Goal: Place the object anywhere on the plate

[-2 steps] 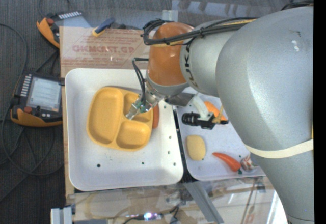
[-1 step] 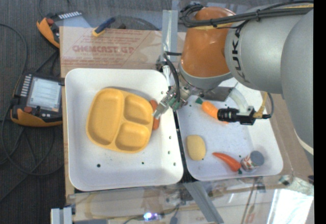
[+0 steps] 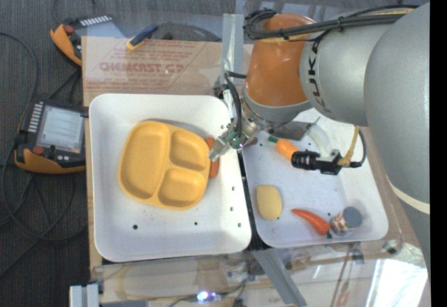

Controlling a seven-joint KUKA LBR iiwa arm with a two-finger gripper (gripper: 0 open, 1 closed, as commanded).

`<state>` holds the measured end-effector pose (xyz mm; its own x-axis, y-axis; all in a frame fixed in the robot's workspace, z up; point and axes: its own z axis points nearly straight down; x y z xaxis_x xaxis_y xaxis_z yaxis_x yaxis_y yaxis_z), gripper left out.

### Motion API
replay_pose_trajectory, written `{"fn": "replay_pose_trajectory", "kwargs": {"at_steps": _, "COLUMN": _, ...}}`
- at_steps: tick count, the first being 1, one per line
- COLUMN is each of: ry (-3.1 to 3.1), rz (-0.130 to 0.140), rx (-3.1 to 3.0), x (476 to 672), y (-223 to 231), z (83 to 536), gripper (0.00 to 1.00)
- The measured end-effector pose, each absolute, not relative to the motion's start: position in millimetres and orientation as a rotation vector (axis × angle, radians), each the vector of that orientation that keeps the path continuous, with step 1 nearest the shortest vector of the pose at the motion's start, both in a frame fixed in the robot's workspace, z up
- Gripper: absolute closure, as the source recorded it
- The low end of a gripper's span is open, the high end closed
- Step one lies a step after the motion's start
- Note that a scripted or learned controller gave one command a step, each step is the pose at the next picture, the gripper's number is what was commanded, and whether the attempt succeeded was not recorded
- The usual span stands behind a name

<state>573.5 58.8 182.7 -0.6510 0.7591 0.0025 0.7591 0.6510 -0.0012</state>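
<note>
A yellow plate (image 3: 165, 165) lies in the left bin (image 3: 112, 229); the tool (image 3: 225, 145) hangs at its right rim beside an orange sausage (image 3: 212, 162); a potato (image 3: 268, 202) and chilli (image 3: 311, 221) lie in the right bin (image 3: 363, 225).

Two bins sit side by side on the bench, the left bin (image 3: 105, 229) touching the right bin (image 3: 363, 229) along their shared edge. A divided plate (image 3: 164, 162) with three compartments lies in the left bin, toward its middle. Just beside the plate's right rim lies a small carrot-like piece (image 3: 213, 165), with the gripper (image 3: 225, 145) directly above it. In the right bin, a potato-shaped piece (image 3: 268, 202) lies near the left wall, a chili pepper (image 3: 311, 220) to its right, and another carrot (image 3: 286, 148) toward the back. A teach pendant (image 3: 52, 135) rests on the floor left of the bench.
</note>
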Motion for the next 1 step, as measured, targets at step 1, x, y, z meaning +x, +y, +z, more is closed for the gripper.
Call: {"fn": "replay_pose_trajectory", "kwargs": {"at_steps": 1, "ry": -2.770, "rz": 0.002, "rx": -1.478, "x": 572.6, "y": 101.6, "z": 187.6, "gripper": 1.00}}
